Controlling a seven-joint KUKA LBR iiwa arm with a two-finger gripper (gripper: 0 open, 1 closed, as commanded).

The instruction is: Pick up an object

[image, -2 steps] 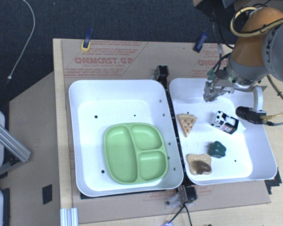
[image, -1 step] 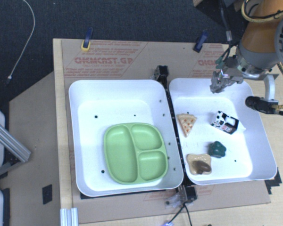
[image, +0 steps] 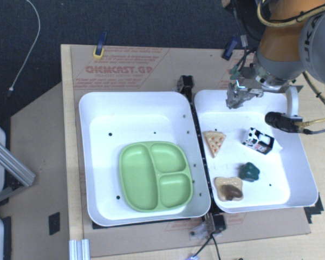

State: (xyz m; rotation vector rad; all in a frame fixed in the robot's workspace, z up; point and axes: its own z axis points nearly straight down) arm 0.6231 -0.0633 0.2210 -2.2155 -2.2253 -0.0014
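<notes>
My gripper (image: 236, 102) hangs over the far left part of the right bin (image: 298, 188), fingers pointing down with nothing seen between them. In that bin lie a pizza-slice toy (image: 213, 142), a black-and-white cow toy (image: 258, 140), a dark green toy (image: 249, 171) and a tan, brown-centred piece (image: 229, 188). The gripper stands well behind all of them, closest to the pizza slice.
The left bin (image: 97, 123) holds a light green divided plate (image: 155, 175). A black clamp (image: 185, 83) sits at the far end of the seam between the bins. A black cylinder with a cable (image: 281, 121) juts over the right bin's far right side.
</notes>
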